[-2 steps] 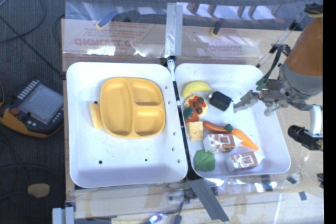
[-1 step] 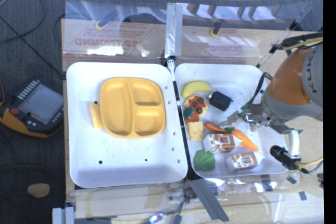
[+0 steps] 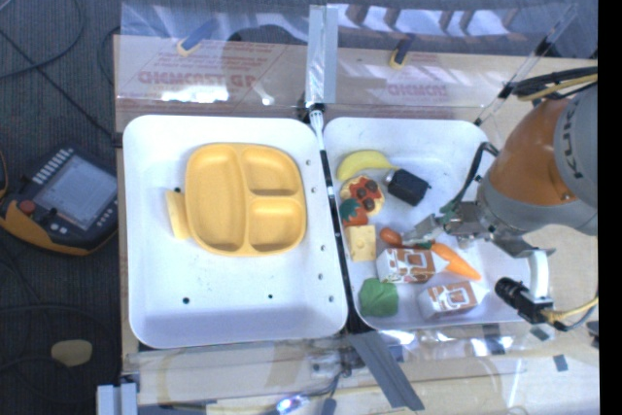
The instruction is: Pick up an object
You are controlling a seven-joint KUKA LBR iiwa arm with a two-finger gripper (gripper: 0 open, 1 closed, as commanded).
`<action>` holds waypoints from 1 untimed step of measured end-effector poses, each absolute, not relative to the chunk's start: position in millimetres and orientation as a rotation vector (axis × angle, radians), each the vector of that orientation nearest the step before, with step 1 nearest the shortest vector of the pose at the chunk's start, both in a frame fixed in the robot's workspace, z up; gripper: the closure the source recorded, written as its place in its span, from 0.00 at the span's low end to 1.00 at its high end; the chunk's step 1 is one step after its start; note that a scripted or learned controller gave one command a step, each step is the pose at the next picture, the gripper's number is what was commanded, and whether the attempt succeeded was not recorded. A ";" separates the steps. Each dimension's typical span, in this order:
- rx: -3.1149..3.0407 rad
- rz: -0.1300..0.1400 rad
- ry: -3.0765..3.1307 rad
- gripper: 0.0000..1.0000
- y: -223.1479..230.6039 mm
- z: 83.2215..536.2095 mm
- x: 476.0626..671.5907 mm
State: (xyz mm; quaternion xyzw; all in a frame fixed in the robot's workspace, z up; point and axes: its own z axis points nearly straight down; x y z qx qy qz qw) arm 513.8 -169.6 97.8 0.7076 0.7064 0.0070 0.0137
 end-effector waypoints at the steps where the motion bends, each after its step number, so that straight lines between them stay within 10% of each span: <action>1: 2.193 0.038 2.197 1.00 -167.5 113.1 518.8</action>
